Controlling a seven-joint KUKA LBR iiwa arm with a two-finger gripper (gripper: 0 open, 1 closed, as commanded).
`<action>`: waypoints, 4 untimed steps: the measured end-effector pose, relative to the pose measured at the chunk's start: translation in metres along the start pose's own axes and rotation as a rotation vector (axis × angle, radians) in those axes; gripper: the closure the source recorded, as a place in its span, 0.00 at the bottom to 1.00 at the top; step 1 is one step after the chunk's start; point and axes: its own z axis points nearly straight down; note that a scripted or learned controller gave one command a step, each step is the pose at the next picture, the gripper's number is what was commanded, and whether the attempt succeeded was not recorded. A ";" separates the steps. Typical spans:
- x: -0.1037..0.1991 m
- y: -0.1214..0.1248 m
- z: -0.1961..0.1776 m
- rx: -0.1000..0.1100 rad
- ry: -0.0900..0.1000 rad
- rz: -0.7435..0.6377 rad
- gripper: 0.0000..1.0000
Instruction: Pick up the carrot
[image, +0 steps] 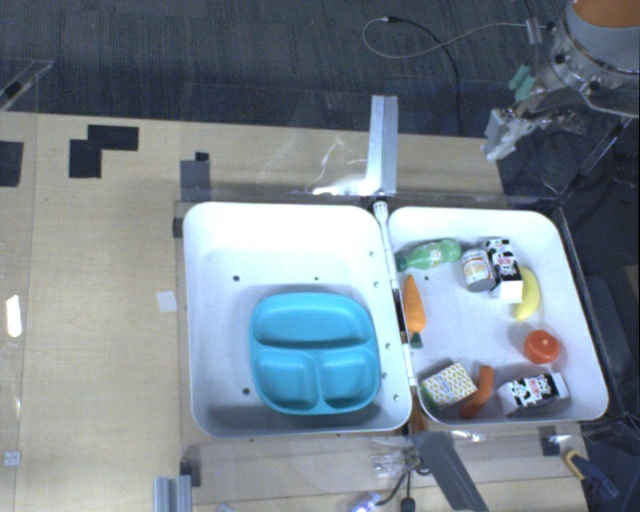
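The carrot (413, 305) is a small orange piece lying lengthwise against the left wall of the right bin (575, 290), beside the divider between the two bins. My gripper (504, 127) hangs beyond the far right corner of that bin, outside it and well away from the carrot, with nothing seen in it. The grey wrist with its orange band (605, 12) is at the top right corner of the view.
The right bin also holds a green packet (428, 254), a can (476, 270), a milk carton (500, 258), a banana (527, 295), a round orange fruit (542, 346), a sausage (480, 390), a patterned box (447, 383) and another carton (532, 392). A blue divided tray (315, 350) lies in the left bin (215, 300).
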 end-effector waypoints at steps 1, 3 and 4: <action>0.040 -0.047 0.001 0.004 0.002 0.180 1.00; 0.013 -0.100 0.000 0.003 0.001 0.145 0.00; 0.048 -0.080 0.116 0.005 0.002 0.204 0.00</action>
